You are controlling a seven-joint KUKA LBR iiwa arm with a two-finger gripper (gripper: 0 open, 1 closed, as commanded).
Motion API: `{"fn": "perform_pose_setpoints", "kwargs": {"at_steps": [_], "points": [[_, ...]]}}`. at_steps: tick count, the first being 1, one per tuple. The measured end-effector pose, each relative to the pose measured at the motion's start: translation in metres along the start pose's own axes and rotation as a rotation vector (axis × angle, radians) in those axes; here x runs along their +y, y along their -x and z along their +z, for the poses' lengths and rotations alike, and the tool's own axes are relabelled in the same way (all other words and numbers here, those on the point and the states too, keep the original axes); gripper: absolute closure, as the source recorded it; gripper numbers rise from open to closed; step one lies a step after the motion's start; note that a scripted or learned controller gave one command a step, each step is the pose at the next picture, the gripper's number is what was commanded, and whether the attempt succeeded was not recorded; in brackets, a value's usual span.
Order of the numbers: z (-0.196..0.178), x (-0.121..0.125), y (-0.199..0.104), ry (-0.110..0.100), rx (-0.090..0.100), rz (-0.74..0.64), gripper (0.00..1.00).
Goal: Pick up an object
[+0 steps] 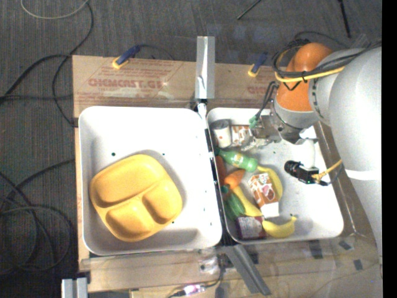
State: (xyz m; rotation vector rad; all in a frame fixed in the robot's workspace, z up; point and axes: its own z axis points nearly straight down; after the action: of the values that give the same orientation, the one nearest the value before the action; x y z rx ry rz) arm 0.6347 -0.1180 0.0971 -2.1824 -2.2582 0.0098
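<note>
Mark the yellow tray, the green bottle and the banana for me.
yellow tray point(136, 196): camera view, on the ridge between its compartments.
green bottle point(240, 161): camera view, middle of its body.
banana point(279, 226): camera view, on its curved body near the front wall.

Look to the right of centre: a green plastic bottle point(240, 161) lies on its side, a small orange carrot-like piece point(233, 179) just below it. Lower still, a yellow banana point(280, 226) curves beside a dark red packet point(249, 227).
</note>
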Motion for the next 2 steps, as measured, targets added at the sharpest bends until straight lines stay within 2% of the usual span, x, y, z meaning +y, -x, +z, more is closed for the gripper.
{"fn": "perform_pose_setpoints", "kwargs": {"at_steps": [1, 2], "points": [[-0.084, 0.035, -0.088, 0.000, 0.000, 0.230, 1.00], [-0.123, -0.057, -0.135, -0.004, 0.001, 0.449, 1.00]]}}
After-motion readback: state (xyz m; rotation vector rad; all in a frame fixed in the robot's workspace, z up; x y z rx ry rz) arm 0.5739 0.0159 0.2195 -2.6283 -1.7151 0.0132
